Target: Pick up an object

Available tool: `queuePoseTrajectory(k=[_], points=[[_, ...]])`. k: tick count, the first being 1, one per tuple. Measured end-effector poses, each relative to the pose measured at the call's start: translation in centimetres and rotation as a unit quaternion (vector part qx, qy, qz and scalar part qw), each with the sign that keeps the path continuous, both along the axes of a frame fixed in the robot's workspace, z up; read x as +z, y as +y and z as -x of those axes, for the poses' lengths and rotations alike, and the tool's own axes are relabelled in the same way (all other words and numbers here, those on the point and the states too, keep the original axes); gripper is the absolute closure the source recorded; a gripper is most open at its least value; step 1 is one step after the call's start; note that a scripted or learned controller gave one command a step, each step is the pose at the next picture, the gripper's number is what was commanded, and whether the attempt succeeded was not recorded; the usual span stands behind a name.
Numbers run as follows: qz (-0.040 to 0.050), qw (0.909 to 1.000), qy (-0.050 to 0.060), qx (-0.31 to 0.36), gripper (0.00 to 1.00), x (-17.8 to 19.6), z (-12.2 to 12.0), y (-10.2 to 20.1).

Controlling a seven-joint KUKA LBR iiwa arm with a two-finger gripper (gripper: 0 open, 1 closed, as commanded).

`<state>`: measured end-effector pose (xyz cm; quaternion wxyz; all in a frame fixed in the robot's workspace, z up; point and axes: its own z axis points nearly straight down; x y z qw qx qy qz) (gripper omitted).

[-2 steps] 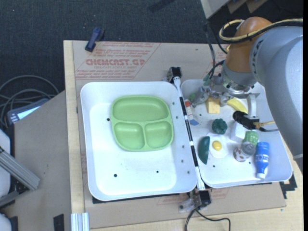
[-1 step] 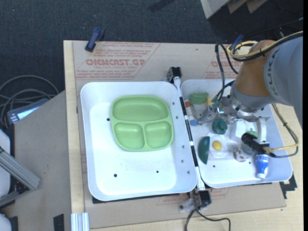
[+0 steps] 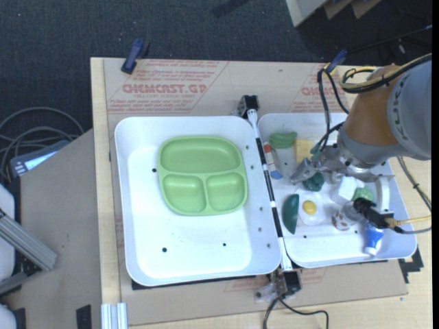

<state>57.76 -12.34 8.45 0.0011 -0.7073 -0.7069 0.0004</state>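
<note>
Counting across the bench (image 3: 171, 81) now: two white bins, a left bin (image 3: 137, 204) and a right bin (image 3: 343, 252), side by side. In the left one, a single green divided tray (image 3: 203, 174) with three compartments. Over to the right bin, where it gets crowded: one dark green leaf-shaped piece (image 3: 291, 211), one small yellow-and-white item (image 3: 309, 208), one pale green lidded container (image 3: 282, 141), one yellow block (image 3: 304, 149), one teal lump (image 3: 314, 181), one blue-and-white tube (image 3: 372, 240), and one bright green piece (image 3: 363, 195). More may sit under the arm; I can't tell. On the bench's far edge, two blue clamps (image 3: 134, 55), one towards each corner.
</note>
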Motion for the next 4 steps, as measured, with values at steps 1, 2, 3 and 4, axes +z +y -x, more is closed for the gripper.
queuePoseTrajectory(k=[1,2,3,4], points=[[0.0008,1.0,-0.002,0.001,0.0,0.0,-1.7,0.1],[0.0,1.0,0.0,0.0,0.0,0.0,-0.6,1.0],[0.0001,1.0,-0.001,0.0,1.0,1.0,-0.6,1.0],[0.0002,1.0,-0.002,0.001,1.0,12.2,-0.6,7.7]])
